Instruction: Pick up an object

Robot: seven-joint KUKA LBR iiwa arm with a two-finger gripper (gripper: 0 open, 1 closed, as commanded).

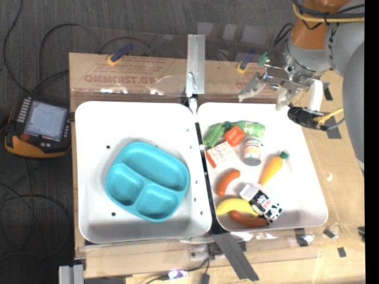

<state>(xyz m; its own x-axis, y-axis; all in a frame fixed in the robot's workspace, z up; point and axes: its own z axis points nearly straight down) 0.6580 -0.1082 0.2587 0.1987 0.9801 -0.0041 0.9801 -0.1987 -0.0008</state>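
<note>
My gripper (266, 94) hangs open above the back rim of the right bin (308, 176), its fingers (248, 91) spread with nothing between them. Below it in that bin lie a green vegetable (244, 126), a red pepper (234, 135), a small jar (253, 150), a carrot (272, 168), a red and white packet (220, 154), an orange-red sausage (228, 181), a banana (234, 206), a black and white cow toy (266, 205) and a brown sausage (249, 220). All of them rest on the bin floor, apart from the gripper.
The left bin (95, 129) holds a teal divided plate (148, 180). A metal divider (196, 58) stands behind the seam between the bins. A control pendant (40, 126) and cables lie on the floor at left. Clamps (119, 53) sit on the cardboard backboard.
</note>
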